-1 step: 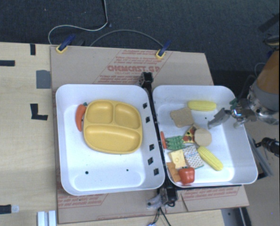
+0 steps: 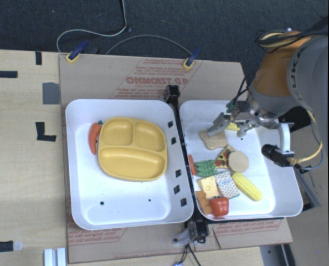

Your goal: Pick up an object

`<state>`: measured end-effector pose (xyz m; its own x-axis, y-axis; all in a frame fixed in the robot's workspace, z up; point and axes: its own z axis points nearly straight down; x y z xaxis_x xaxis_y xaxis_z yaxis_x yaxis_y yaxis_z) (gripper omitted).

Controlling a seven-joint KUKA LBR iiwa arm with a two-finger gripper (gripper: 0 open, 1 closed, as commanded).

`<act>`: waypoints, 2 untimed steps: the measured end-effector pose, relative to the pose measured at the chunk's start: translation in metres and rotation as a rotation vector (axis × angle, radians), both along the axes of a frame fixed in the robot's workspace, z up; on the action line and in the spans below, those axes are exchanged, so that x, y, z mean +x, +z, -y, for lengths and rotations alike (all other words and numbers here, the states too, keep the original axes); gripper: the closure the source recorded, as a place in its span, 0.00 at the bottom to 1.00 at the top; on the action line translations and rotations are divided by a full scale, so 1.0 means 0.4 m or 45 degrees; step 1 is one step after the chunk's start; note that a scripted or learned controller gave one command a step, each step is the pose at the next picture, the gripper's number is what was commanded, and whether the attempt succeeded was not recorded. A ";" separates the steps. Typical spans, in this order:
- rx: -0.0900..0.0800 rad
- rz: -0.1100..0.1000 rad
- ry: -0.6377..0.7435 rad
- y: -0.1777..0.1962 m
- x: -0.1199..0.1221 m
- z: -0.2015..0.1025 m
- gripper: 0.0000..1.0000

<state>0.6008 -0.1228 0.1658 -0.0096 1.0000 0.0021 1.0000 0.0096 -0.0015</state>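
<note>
My gripper (image 2: 230, 128) hangs over the back part of the right bin (image 2: 281, 201), and its two grey fingers (image 2: 215, 128) are spread apart, so it is open. Just below its left finger lies a tan bread slice (image 2: 213, 142) on the bin floor. Nearer the front of this bin lie a round beige bun (image 2: 238, 161), a pizza slice (image 2: 223, 158), a green leafy piece (image 2: 205, 167), a yellow corn cob (image 2: 247, 186), a yellow cheese block (image 2: 209, 186), a checked blue-white piece (image 2: 229, 187) and a red tomato (image 2: 220, 206). Nothing sits clearly between the fingers.
The left bin (image 2: 126, 206) holds a yellow divided plate (image 2: 133, 148) with an orange-red carrot (image 2: 93, 138) beside its left edge. A black divider (image 2: 178, 148) separates the bins. The arm's orange band (image 2: 275, 71) and cables stand at the right.
</note>
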 end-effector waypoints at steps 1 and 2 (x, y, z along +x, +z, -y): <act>-0.012 0.008 -0.008 -0.206 0.102 -0.008 0.00; 0.008 -0.043 -0.020 -0.211 0.154 0.043 0.00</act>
<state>0.6623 -0.1398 0.0814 0.0062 0.9999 0.0084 0.9994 -0.0059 -0.0354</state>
